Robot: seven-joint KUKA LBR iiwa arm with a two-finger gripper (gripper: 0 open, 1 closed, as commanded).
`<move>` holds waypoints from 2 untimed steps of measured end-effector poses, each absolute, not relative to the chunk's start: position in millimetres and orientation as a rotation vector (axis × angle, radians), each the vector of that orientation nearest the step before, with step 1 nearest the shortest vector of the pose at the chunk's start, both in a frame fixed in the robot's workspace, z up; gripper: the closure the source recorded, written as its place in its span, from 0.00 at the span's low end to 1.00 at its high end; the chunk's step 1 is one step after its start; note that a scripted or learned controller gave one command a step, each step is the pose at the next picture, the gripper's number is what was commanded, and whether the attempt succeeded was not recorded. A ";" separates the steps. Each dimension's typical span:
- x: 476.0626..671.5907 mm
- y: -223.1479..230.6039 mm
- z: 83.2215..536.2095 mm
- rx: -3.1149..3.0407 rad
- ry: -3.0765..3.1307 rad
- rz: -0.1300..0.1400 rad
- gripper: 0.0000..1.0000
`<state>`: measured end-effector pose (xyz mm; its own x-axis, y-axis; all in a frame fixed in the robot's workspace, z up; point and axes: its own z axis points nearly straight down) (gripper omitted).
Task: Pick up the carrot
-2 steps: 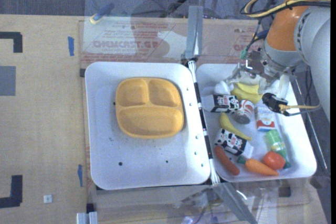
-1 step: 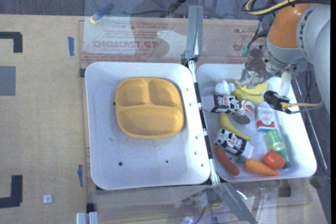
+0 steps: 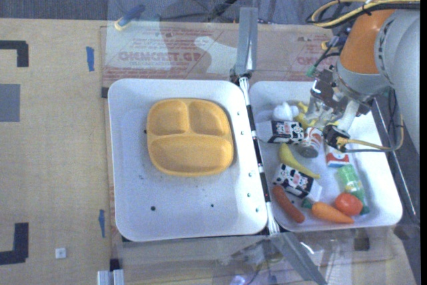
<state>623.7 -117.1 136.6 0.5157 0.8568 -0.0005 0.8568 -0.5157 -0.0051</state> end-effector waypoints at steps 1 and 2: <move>609.2 -83.2 184.7 -2.654 -1.682 0.000 1.00; 604.6 -120.3 211.0 -2.714 -1.587 -0.002 1.00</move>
